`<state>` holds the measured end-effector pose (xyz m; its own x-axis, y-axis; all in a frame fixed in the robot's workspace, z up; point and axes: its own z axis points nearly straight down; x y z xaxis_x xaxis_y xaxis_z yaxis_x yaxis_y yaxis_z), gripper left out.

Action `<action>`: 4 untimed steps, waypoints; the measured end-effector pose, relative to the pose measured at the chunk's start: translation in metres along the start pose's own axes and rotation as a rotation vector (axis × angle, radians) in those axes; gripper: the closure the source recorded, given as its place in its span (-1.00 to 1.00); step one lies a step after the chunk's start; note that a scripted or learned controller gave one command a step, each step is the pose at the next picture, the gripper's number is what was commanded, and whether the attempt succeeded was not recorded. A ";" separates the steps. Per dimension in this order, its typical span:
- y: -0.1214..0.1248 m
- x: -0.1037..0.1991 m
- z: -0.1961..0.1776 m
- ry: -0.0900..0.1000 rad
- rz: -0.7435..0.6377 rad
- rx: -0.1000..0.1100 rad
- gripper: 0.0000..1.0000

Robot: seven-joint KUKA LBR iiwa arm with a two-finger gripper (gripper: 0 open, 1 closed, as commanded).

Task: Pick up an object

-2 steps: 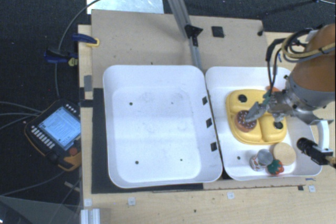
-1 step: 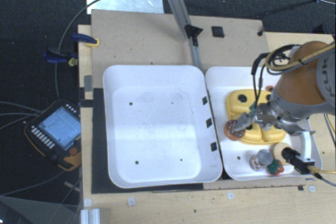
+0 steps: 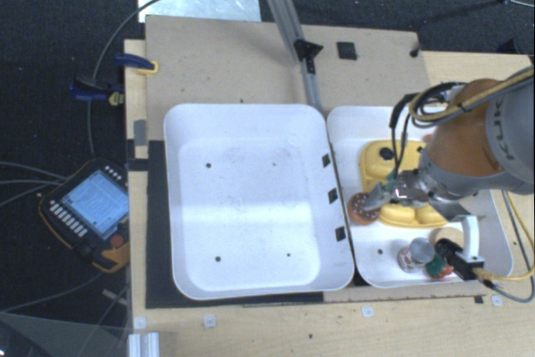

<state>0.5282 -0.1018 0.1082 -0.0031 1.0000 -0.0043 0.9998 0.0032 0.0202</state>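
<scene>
My gripper (image 3: pixel 386 195) hangs low over the right bin (image 3: pixel 368 272), near its left side. Right below it lies a yellow toy (image 3: pixel 410 216), and a second yellow piece with a dark spot (image 3: pixel 380 159) sits just behind. A small round brown and red thing (image 3: pixel 364 209) rests at the gripper's left edge, touching or nearly touching it. The wrist hides what lies directly beneath it. Nothing can be seen held.
A silvery round thing (image 3: pixel 413 253) and a small green one (image 3: pixel 436 267) lie near the right bin's front wall. The left bin (image 3: pixel 192 138) stands beside it, across a shared divider. A teach pendant (image 3: pixel 88 209) lies off the bench to the left.
</scene>
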 end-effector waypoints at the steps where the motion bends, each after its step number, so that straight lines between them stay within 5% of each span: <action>1: 0.002 0.001 -0.012 0.003 -0.003 -0.003 1.00; 3: 0.012 0.003 -0.128 0.003 -0.002 0.013 1.00; 4: 0.021 0.053 -0.136 0.006 -0.007 0.017 1.00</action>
<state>0.5464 -0.0485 0.2448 -0.0104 0.9999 0.0017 0.9999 0.0104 0.0028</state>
